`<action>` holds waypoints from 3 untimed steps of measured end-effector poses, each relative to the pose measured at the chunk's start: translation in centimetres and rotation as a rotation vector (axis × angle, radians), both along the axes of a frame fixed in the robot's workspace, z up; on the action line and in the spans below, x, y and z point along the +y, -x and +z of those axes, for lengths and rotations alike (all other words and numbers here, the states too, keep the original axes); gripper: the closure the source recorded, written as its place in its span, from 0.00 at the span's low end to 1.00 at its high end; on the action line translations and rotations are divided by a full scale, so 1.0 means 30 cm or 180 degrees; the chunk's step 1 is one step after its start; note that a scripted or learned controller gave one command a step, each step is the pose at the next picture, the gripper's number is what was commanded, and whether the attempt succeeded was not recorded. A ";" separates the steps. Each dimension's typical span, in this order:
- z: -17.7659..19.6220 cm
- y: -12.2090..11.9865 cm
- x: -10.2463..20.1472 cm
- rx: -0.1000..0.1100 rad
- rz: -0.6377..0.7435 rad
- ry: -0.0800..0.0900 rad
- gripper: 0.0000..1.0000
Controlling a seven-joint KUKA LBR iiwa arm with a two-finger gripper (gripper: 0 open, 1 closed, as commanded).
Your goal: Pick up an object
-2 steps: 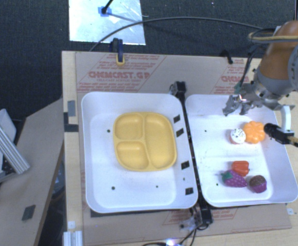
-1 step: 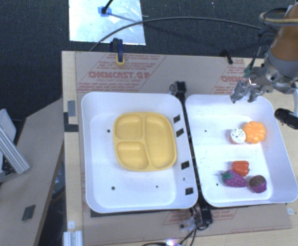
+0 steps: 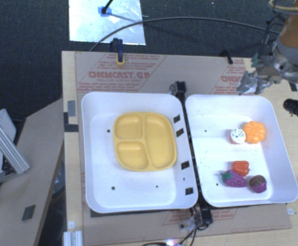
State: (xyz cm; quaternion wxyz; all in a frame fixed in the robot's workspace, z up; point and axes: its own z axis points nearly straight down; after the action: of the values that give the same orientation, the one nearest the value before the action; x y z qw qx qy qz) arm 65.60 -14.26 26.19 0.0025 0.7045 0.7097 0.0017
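high over the back edge of the right white plastic bin (image 3: 279, 121) hangs the robot's metal hand (image 3: 251, 85), and it has nothing in it. i cannot tell how wide it is open. the toys sit well below it in that bin: a small orange toy pumpkin (image 3: 254, 131) touching a little white round toy (image 3: 237, 135), then a red toy pepper (image 3: 240, 167), purple toy grapes (image 3: 234, 179) and a dark purple toy (image 3: 258, 183) bunched close. that bunch could trick the hand, so it may nudge a toy away or grab two.
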 end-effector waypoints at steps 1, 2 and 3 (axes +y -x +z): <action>0.007 0.033 0.155 0.0013 0.0004 -0.0006 1.00; -0.052 0.099 0.322 0.0024 0.0004 -0.0010 1.00; -0.034 0.164 0.479 0.0019 0.0005 -0.0009 1.00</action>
State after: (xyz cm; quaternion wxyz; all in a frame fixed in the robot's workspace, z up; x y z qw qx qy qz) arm 60.68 0.11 25.16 -0.0006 0.7039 0.7103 0.0005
